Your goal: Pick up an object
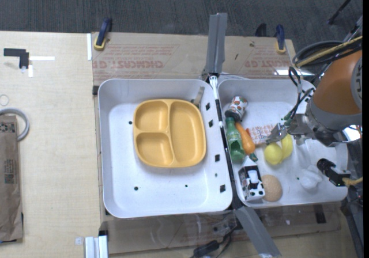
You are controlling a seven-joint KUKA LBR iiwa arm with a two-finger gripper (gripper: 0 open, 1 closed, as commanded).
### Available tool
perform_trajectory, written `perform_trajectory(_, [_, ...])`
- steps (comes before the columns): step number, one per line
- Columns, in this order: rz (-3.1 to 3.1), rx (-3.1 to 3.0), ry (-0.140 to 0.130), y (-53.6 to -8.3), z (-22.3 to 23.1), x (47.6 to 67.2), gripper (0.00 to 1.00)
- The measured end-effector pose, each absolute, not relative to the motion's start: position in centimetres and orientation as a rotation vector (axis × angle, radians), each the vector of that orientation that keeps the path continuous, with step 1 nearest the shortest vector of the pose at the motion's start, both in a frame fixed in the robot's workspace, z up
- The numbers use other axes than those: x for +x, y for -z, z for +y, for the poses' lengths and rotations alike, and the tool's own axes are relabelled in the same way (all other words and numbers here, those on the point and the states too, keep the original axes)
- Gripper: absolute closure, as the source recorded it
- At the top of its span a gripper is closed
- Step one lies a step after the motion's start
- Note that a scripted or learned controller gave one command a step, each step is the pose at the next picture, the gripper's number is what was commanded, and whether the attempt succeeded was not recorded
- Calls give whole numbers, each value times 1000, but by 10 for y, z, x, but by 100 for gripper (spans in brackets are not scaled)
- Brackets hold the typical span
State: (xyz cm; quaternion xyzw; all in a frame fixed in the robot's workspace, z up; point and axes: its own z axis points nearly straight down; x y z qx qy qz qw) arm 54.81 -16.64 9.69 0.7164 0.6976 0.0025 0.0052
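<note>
The right bin holds several objects. A green bottle and an orange carrot lie along its left wall. Behind them stands a small white and red figure. A pink printed packet lies flat in the middle. Two yellow lemon-like fruits sit side by side just right of the carrot. My gripper hangs low over the packet's right end, right above the fruits. Nothing shows between its tips.
A black and white box and a tan round bun lie at the right bin's front. A white lump sits at its front right. The left bin holds a yellow divided plate.
</note>
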Motion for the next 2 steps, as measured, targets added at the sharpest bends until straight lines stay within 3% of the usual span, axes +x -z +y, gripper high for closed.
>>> perform_trajectory(1, [2183,2247,-8,-106,-166,548,100])
perform_trajectory(2, [2161,2279,4,-248,-149,583,100])
